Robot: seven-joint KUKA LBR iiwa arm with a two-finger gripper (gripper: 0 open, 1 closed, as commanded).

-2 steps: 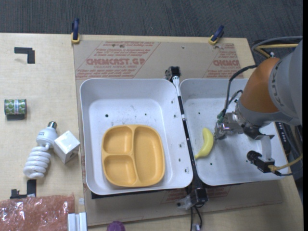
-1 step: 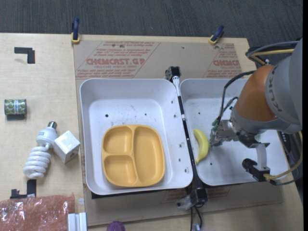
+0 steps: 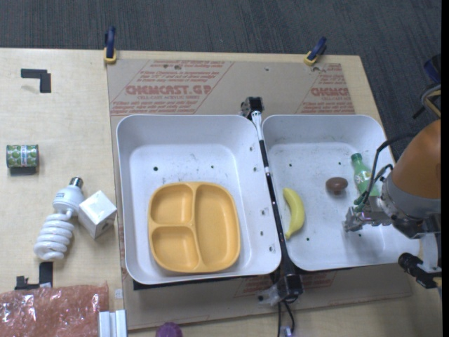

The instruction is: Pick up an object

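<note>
Pale wood makes up the bench (image 3: 56, 125), with a printed cardboard sheet (image 3: 175, 83) laid over its middle under two white bins. Nearest the camera, at the lower left edge, lies one reddish crinkled bag (image 3: 49, 311); just beyond it sit one spiral light bulb (image 3: 57, 227) and one small white cube (image 3: 97, 214), touching or almost touching each other. Farther back on the left rests one green can (image 3: 22, 157) on its side, and beyond that one black L-shaped mark (image 3: 38, 78). The left bin (image 3: 133, 188) holds a single yellow tray (image 3: 195, 226) with three compartments. The right bin (image 3: 316, 255) holds three things: one banana (image 3: 295, 211) near the dividing wall, one small brown rounded object (image 3: 337, 185) farther back toward the middle, and one green bottle (image 3: 361, 174) near the right wall, partly crossed by dark cables. From the right the grey arm (image 3: 421, 181) with its orange band leans over the bin's right side, its tool (image 3: 356, 223) low above the bin floor, close to the bottle's near end and well apart from the banana; whether its fingers are spread or pressed together I cannot tell. Two blue-and-yellow clamps (image 3: 109, 46) pin the cardboard at the far edge.
</note>
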